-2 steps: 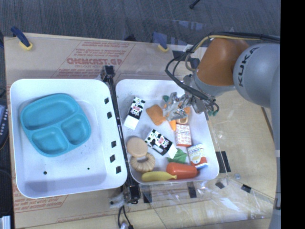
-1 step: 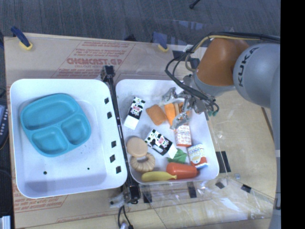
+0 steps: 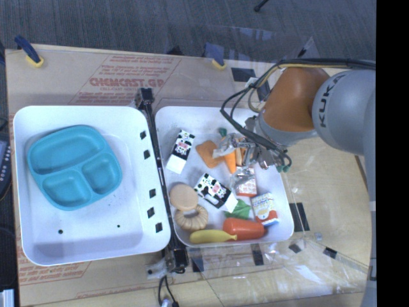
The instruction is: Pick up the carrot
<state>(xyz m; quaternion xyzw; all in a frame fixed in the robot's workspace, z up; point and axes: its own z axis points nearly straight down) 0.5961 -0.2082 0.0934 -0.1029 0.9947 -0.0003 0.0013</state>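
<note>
Tool (image 3: 246, 157) of the grey arm hovering low over the upper middle of the right-hand shallow white bin (image 3: 192, 110), among crowded toy groceries. Its tip is a dark, cable-hung cluster, so it cannot be told whether it is released or clenched, and no object can be seen gripped in it.

The small slender orange carrot (image 3: 230, 161) lies in this bin, just left of the tool. A flat orange wedge (image 3: 207, 153) is just beside it on its left, and a small printed packet (image 3: 246, 187) lies below.

**Risks.**
- The wedge shares the carrot's colour and is close by. A descent placed slightly too far left would probably close on the wedge or push both pieces aside.
- The carrot is narrow, so a grip across its end rather than its middle may let it tip out on lifting.
- A longer red-orange vegetable (image 3: 244, 228) lies along the bin's near wall. It could be mistaken for the target.

**Orientation.** The carrot's long axis runs roughly from the far side of the desk toward the near side, almost upright in the camera view. Which end is the tapered tip is too small to tell.
</note>
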